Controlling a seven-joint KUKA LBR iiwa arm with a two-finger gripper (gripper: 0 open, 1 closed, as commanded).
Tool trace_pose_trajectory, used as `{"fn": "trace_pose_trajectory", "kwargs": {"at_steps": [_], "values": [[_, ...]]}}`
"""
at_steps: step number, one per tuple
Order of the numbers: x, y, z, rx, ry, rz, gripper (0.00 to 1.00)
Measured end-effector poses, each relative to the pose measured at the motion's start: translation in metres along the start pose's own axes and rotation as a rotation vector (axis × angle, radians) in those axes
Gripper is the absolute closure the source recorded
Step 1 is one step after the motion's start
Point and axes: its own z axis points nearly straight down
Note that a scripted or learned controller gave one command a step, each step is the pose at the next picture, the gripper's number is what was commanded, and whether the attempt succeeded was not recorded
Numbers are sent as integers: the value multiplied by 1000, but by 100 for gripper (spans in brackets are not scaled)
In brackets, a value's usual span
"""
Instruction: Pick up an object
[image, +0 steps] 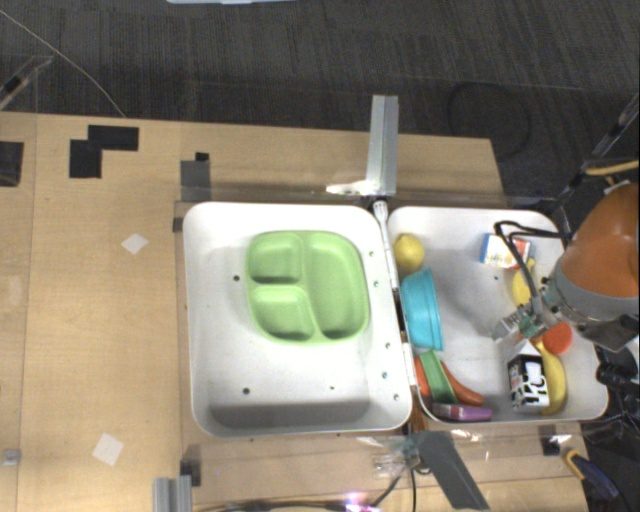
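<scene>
a: where is the arm (600, 262)?

b: it comes in from 3 o'clock and hangs over the right bin (460, 255). the hand (522, 322) sits low at its end, over the bin's 4 o'clock part. i can't tell whether it is released or clenched, and nothing shows between its tips.

a: what could it pick up?

b: a banana (553, 385) lies at 5 o'clock of that bin, just beside a small black and white can (526, 383). an orange ball (556, 337) lies just below the hand. a small white carton (497, 249) is toward 1 o'clock.

a: and along the bin's 9 o'clock wall?

b: a yellow lemon (408, 251) at the top, a blue bowl (421, 310) tilted on its edge below it, then a carrot (446, 381) and a purple marker (461, 411) near 7 o'clock.

a: the left bin (215, 300)?

b: it holds a green divided plate (305, 285), near its middle, lying flat. both bins rest on the wooden table (90, 330).
</scene>
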Motion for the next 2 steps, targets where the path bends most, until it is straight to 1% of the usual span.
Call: {"fn": "trace_pose_trajectory", "kwargs": {"at_steps": [1,2], "values": [[0,0,1,1,1,0,0],[3,-4,14,10,12,183,0]]}}
